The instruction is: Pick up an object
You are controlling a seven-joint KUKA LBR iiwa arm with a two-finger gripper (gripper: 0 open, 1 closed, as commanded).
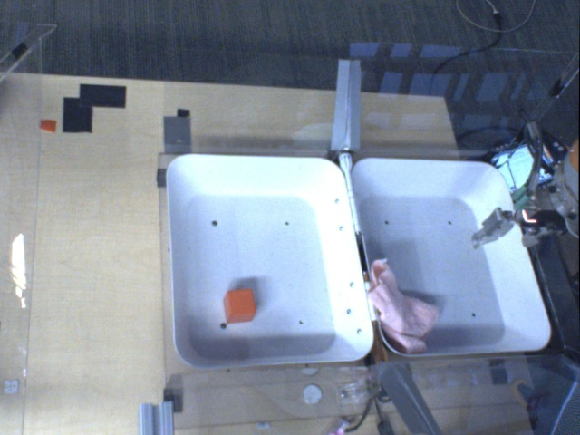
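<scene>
Left bin [181, 243]: holds one small orange block [240, 305], sitting on the floor toward the near-left corner, clear of the walls.
Right bin [535, 324]: holds a crumpled pink cloth [401, 308], bunched in the near-left corner, its top edge riding up against the wall shared with the left bin.
Gripper [487, 232]: at the far-right side of the right bin, over or just inside its right wall; height above the floor not readable from this slanted view.
Fingers: too small and blurred to tell whether they are apart or together; nothing visible between them.
Gripper to cloth: well apart, with bare bin floor between.
Gripper to block: well apart, a full bin away, divider between.
Done so far: nothing picked; both candidates lie in their bins, neither in contact with the arm.
Left to do: choose a target, travel over it, descend, close, lift.
Judgement: task at its very start; the cloth is the nearer candidate, being in the same bin as the gripper.
Risk: cloth is jammed into a corner, so the walls may obstruct one finger.
</scene>
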